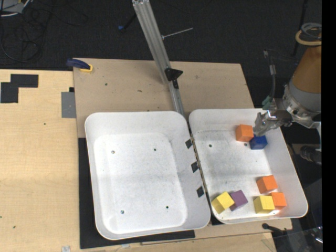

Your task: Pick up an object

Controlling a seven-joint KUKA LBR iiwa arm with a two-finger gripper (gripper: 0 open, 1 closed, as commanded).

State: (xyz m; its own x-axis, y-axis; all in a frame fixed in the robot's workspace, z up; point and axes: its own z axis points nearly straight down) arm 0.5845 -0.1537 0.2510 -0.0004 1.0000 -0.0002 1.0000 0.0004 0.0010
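Seven small blocks lie in the right-hand shallow white plastic bin [220, 172], which sits edge to edge with its twin, the left-hand white bin [105, 140], on the pale wooden worktop [131, 88]. Five of them crowd the near corner: a yellow cube [223, 200] touching a purple cube [239, 197], and, a little apart, an orange cube [267, 183] above a second yellow block [264, 204] and another orange block [279, 199]. That tight packing leaves little room beside any one piece, which would make a clean grasp there awkward.

The likelier target sits at the far side: an orange cube [244, 133] with a dark blue cube [258, 142] just beside it. The grey metal end effector [264, 121] hangs directly over this pair, reaching in from the right edge of the bin, its tip close above the blue cube. Whether it stands wide or narrow I cannot tell, since the tip reads as one grey mass against the bin. Nothing appears gripped, so the pick looks not yet made. The neighbouring orange cube may be nudged on descent.
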